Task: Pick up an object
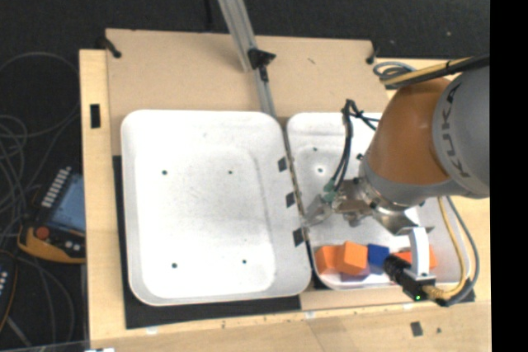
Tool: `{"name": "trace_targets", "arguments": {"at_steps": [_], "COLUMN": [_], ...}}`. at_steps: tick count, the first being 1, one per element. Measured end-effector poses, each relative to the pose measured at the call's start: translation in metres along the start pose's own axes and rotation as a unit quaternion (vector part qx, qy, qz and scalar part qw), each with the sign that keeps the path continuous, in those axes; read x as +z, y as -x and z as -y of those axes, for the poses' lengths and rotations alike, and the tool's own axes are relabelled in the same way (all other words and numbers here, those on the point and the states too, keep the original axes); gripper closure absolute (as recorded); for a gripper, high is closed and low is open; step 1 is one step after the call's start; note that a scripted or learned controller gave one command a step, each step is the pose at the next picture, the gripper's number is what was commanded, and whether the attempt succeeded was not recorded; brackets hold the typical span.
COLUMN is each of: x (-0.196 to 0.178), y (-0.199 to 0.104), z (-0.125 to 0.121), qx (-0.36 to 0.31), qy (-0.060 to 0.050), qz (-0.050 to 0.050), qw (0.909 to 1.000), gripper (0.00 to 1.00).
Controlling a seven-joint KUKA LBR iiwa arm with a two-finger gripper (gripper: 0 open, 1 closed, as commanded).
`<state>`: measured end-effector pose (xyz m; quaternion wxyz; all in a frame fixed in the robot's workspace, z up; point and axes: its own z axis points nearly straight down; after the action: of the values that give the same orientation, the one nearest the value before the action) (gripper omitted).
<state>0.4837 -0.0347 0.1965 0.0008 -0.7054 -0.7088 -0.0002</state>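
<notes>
An orange block point(341, 258) lies in the near part of the right bin point(316, 146), with a blue block point(378, 256) touching its right side. A sliver of something purple point(355, 276) shows just under them by the bin's front rim. My gripper point(349, 207) hangs below the grey and orange wrist point(410, 148), over the middle of the right bin and a little behind the blocks. The arm's bulk hides the bin's right half.
The left bin point(198, 202) lies beside the right one, and black clips point(290, 198) sit on the shared rim. A slanted metal bar point(233, 4) comes down from the top to the bins' back edge. Cables and a control pendant point(56, 220) lie off the bench at left.
</notes>
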Motion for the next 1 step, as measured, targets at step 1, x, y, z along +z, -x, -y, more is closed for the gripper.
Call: {"name": "trace_targets", "arguments": {"at_steps": [1], "x": [0.0001], "y": [-0.0255], "z": [-0.0013], "qx": [0.000], "qy": [0.001], "qz": [0.000], "qw": [1.0000], "gripper": [0.00]}}
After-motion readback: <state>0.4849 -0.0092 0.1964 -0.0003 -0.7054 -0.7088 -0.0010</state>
